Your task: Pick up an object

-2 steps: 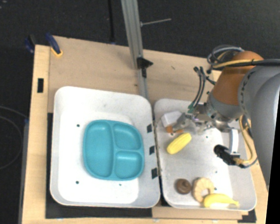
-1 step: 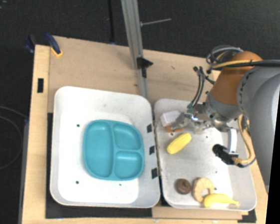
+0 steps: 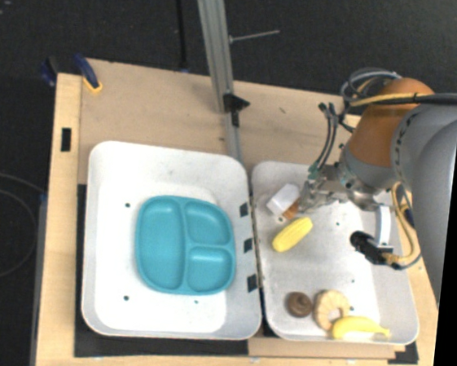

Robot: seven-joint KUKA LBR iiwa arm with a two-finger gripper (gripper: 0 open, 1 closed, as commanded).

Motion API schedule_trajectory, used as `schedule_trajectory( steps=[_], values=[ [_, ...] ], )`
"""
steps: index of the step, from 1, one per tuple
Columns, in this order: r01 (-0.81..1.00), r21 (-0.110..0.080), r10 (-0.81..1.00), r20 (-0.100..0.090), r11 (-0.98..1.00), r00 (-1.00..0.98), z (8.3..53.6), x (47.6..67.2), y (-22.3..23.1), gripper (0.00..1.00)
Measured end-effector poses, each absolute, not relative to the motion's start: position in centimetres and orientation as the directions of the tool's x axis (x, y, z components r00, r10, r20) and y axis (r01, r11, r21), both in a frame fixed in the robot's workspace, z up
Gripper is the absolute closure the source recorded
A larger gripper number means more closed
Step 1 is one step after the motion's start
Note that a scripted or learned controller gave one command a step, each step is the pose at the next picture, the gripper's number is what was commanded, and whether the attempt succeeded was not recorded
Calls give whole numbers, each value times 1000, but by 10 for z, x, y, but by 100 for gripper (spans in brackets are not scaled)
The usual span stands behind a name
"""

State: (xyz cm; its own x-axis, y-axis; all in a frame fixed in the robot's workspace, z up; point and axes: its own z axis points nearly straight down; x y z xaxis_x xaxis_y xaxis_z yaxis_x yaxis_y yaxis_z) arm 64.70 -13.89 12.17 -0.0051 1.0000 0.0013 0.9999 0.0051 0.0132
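Note:
The right bin (image 3: 382, 278) holds several small objects. A yellow, corn-like piece (image 3: 291, 234) lies near its upper left. Just above it sits a white block with an orange end (image 3: 282, 201). Along the front edge rest a brown round piece (image 3: 298, 304), a beige round piece (image 3: 331, 306) and a yellow banana (image 3: 360, 328). My gripper (image 3: 309, 195) hangs low over the bin's upper left, right beside the white block and just above the yellow piece. Nothing is visibly held.
The left bin (image 3: 116, 165) carries a teal divided plate (image 3: 185, 244). A metal rail (image 3: 218, 54) slants up from between the bins. A black cable fitting (image 3: 371, 246) hangs off the wrist over the right bin. A blue clamp (image 3: 85, 71) sits at the bench's far left corner.

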Motion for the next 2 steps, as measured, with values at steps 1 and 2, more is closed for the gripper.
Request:
schedule_trajectory(
  steps=[1, 2],
  values=[
    [1000, 5, 1000, -2, 2, -2, 167, 647, -145, 100],
    [1000, 7, 1000, -2, 4, -4, 222, 648, -147, 100]
  ],
)
